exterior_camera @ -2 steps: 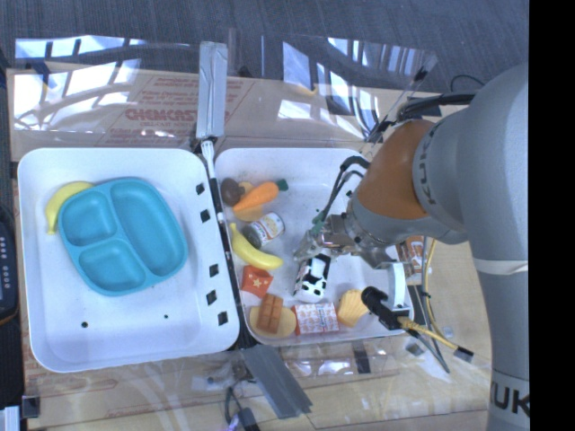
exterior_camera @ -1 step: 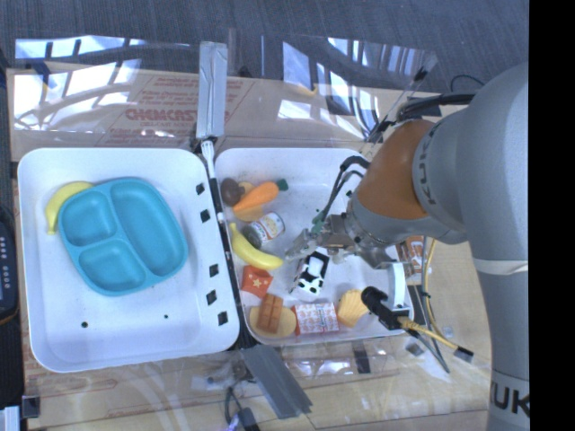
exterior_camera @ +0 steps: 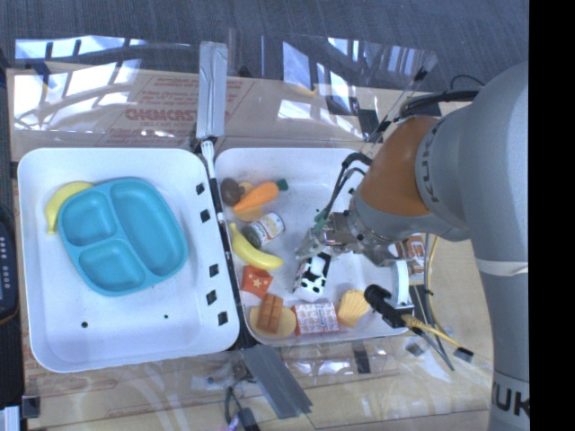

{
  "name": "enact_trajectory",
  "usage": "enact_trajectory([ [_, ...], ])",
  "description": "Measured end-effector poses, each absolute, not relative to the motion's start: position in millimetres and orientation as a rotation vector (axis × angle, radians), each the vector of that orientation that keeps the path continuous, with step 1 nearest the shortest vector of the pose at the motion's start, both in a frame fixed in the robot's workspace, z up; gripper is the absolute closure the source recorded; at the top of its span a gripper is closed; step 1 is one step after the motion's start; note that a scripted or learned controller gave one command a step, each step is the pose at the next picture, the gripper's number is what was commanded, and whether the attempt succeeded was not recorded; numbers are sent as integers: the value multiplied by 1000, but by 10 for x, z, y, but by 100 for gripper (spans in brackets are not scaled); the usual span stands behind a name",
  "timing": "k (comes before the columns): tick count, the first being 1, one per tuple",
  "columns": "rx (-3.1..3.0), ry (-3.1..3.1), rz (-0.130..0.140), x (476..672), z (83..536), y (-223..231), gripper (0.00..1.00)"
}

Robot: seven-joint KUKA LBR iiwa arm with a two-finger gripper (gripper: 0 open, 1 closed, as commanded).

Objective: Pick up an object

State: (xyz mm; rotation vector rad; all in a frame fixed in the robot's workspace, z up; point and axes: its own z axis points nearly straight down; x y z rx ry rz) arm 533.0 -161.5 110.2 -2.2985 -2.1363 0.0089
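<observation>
As hand hovers, cow toy beneath

On the table, two shallow white bins sit side by side. The left bin holds a blue three-compartment plate, with a yellow toy banana tucked against the plate's left edge. The right bin holds an orange toy carrot toward the back left, a small tin can just in front of it, then a second yellow banana. A black-and-white cow figure lies right of that banana. Along the front lie a red carton and a labelled packet.
</observation>
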Motion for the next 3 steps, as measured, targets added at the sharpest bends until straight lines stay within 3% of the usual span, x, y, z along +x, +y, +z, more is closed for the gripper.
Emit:
enact_trajectory([
  [1,-2168,-2276,-3,5406,2177,-1236,100],
  [2,-2497,-1907,2,5210,2720,-1160,100],
  [3,-2154,-2282,4,4969,2777,-1047,100],
])
